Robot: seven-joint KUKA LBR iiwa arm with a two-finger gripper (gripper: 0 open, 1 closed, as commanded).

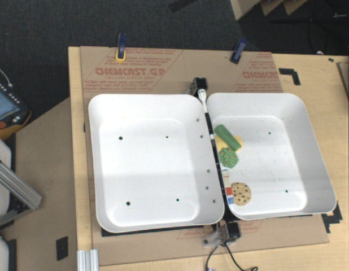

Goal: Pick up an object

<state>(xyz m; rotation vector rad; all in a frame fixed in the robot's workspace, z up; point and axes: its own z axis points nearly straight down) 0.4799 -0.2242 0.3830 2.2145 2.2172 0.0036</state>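
The board [163,66] under 2 white bins [146,162] reads "CHEMCAST GP"; the pincer's state cannot be told.

We find both bins, the left bin [146,162] and the right bin [276,151], to be smooth white plastic with a faint sheen. The bench [78,151] is faced with matt brown cardboard printed in red lettering. The green cylinder [227,137] looks like smooth, matt plastic. The round green piece [229,158] has a bumpy, rough surface. The cookie [240,193] shows a matt tan face with dark speckles. The floor [61,16] appears as dark, rough carpet.
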